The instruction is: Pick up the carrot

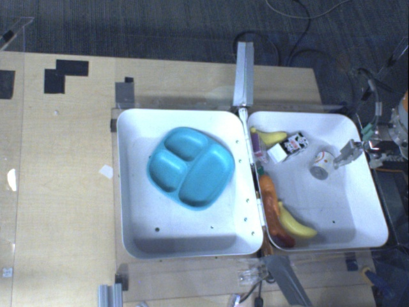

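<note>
The orange carrot lies along the left wall of the right bin, its tip pointing to the far side. A yellow banana rests against its near end, beside a dark red item. My gripper hangs over the far right part of the same bin, well to the right of the carrot and apart from it. A small grey and white round object sits just left of the gripper.
A second banana, a small black and white box and a thin purple item lie in the right bin's far left corner. The left bin holds a blue divided plate. A metal post stands behind the bins.
</note>
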